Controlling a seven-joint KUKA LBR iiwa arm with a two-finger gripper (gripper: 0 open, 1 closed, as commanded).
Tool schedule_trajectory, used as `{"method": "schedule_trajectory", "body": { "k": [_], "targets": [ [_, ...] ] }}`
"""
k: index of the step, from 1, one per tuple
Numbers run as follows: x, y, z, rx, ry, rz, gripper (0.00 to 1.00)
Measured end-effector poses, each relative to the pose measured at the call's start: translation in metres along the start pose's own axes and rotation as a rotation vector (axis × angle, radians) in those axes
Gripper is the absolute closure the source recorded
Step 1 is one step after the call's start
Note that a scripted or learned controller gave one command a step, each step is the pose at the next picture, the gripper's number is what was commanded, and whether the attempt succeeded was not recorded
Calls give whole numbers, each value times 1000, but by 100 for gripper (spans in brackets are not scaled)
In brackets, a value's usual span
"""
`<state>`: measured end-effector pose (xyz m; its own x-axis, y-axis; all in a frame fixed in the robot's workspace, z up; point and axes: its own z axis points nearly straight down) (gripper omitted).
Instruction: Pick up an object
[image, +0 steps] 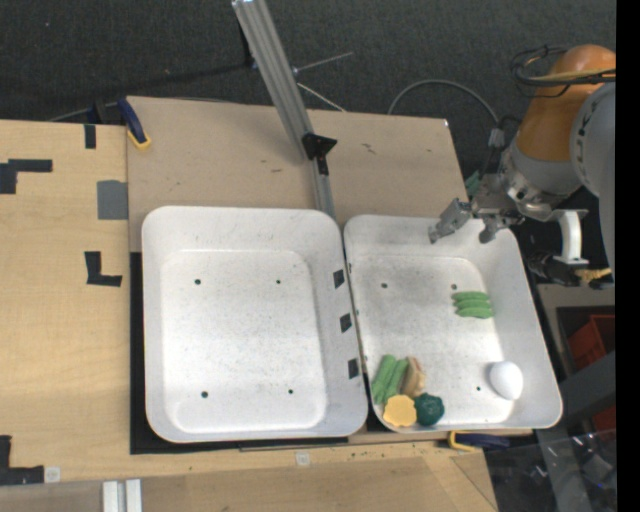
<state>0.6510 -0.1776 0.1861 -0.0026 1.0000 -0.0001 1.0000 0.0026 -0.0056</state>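
Objects for picking lie in the right-hand shallow white bin (520, 290), one of two set side by side on a wooden bench (230, 160). A ribbed green pod-shaped piece (473, 304) rests toward the right side of the bin floor, apart from the rest. A smooth white egg-shaped object (505, 380) sits by the near right corner. Along the near left corner a cluster gathers: an elongated green vegetable-shaped piece (387, 377) lies slanted, touching a small tan lump (413, 377) on its right; just nearer, a round yellow piece (400, 411) and a dark green rounded piece (430, 408) sit side by side against the near wall.

The two-finger gripper (466, 225) hangs over the far right rim of this bin, well apart from every object. Its two grey fingers are spread, with visible space between them, and nothing lies between them. The grey arm with its orange band (560, 100) enters from the right.

The left-hand shallow white bin (160, 300) adjoins the first along its right wall. A slanted grey metal bar (285, 90) runs from the far edge down to the junction of the bins. Dark tape marks (95, 268) lie on the bench at far left.
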Motion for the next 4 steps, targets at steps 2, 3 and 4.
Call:
{"method": "schedule_trajectory", "body": {
  "k": [2,3,4],
  "targets": [
    [-7,-7,100,-2,-1,1,0],
    [-6,-6,88,-3,-1,0,100],
    [-10,-1,25,-11,-2,2,100]
  ]
}}
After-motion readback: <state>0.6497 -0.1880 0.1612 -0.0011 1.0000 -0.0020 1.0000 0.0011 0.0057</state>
